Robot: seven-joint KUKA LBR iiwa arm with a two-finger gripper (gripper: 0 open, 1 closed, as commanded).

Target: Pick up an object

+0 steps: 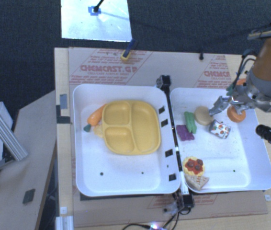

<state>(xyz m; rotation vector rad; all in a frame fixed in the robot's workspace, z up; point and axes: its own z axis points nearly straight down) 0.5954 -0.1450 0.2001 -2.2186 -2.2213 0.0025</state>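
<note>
Gripper point(225, 104) of your arm hangs over the right bin point(257, 176), near its upper edge, and its two fingers stand apart with nothing between them. Below it you see a small can point(220, 129), a tan disc point(202, 115) to the left, and an orange piece point(236, 113) just beside the fingers. A green piece point(190, 121), a purple piece point(185, 134) and a pizza slice point(195, 171) lie further left. The left bin point(85, 176) holds a yellow tray point(128, 127) and a carrot point(95, 115).
</note>
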